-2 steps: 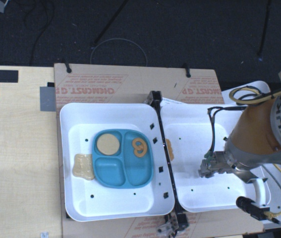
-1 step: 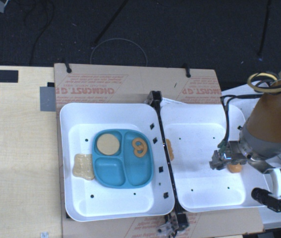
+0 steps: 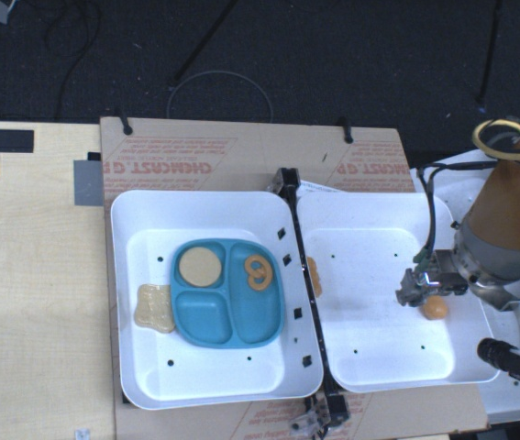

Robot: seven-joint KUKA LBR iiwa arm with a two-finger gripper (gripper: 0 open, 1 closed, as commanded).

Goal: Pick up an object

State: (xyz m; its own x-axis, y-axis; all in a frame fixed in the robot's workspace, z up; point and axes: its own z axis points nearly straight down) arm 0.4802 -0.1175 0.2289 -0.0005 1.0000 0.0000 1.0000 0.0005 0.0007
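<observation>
Hovering just left of small round orange-brown food piece in right white bin: two-finger gripper, finger state impossible to tell. Likely failure: closing beside it, nudging it away.

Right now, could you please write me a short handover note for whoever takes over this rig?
Gripper: low in the right white bin, beside a small orange lump; grasp unclear.
Left white bin: blue sectioned plastic tray carrying a round tan cracker and a pretzel; a pale beige piece rests beside the tray.
Done: nothing visibly lifted.
Left: grasp and raise one object.
</observation>
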